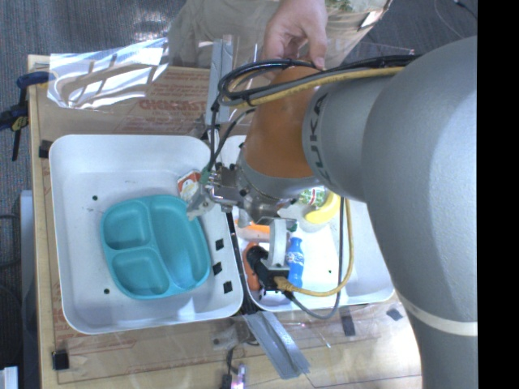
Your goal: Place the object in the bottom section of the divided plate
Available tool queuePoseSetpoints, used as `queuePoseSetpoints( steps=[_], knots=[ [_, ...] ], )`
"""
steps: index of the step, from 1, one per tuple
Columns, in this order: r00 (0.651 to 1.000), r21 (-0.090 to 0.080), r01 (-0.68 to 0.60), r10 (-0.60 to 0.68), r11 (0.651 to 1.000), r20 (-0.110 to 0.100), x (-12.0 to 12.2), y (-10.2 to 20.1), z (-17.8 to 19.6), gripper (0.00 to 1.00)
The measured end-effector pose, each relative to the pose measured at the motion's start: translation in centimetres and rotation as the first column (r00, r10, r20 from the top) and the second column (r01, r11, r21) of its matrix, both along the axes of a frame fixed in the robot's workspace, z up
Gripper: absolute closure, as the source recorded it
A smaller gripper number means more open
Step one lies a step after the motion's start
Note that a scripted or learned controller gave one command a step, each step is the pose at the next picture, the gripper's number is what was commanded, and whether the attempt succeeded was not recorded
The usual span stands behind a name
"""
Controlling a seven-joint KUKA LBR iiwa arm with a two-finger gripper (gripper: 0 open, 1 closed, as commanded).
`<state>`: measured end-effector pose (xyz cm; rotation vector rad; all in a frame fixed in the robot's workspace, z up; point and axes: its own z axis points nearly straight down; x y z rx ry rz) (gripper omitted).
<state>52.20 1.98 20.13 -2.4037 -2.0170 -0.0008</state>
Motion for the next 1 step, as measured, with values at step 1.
queuePoseSetpoints(
  steps=[1],
  knots=[
    [0.978,-0.006,0.211,-0.211,0.978,-0.004,5.88,0.31,3.86,0.0]
  ],
)
